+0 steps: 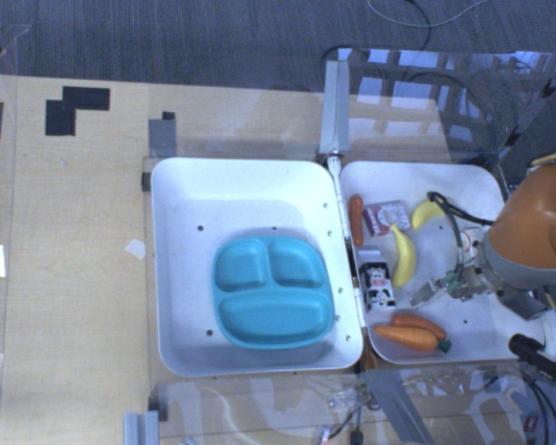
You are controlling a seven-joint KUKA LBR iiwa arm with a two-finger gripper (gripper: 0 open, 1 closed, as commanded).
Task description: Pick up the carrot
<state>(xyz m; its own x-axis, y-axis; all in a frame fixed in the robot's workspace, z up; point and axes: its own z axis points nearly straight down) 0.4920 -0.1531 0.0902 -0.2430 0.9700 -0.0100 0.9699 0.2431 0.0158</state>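
The carrot (406, 336) was seen lying untouched at the near edge of the right bin (477, 182), beside a sausage (418, 322); the pick was judged not yet made. Just beyond, the gripper (433, 290) was held low over the bin floor, and its opening could not be told. Farther back, two bananas (404, 255) and a small packet (387, 216) were noted, with no writing legible.
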